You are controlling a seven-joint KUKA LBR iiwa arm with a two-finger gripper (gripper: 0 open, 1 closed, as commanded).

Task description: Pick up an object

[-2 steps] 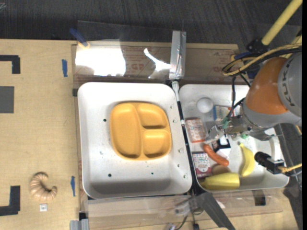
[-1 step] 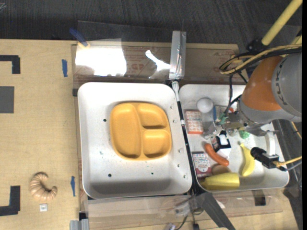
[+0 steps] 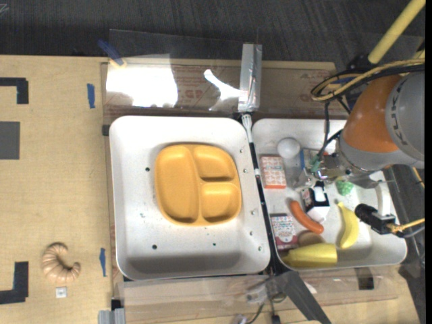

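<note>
On the far left of the bench [image 3: 47, 147], you will find a tan curled toy [image 3: 61, 262] lying on the brown surface, well apart from both bins.

Next, locate the left bin [image 3: 135, 235]. It holds a yellow divided plate [image 3: 197, 183] resting flat near its middle.

Move across the divider to the right bin [image 3: 395, 248]. Along its left wall you will see two small printed cards: the upper card [image 3: 272, 171] and the lower card [image 3: 283, 229]. A white ball [image 3: 289, 146] sits near the back of this bin. An orange sausage-shaped piece [image 3: 305, 216] lies at a slant between the cards and the middle of the bin. At the front wall lies a yellow block [image 3: 312, 254], and just to its right a banana [image 3: 349, 225] stands curved toward the front. A small green piece [image 3: 345, 187] lies near the wrist.

The arm [image 3: 388, 123] reaches in from the right, with its orange band above the bin's back right area. The gripper [image 3: 316, 189] points down into the middle of the right bin, close above the orange piece and beside a small dark-and-white item [image 3: 317, 200]. You cannot tell from this view whether the tool is released or clenched, and no object is visibly held.
</note>
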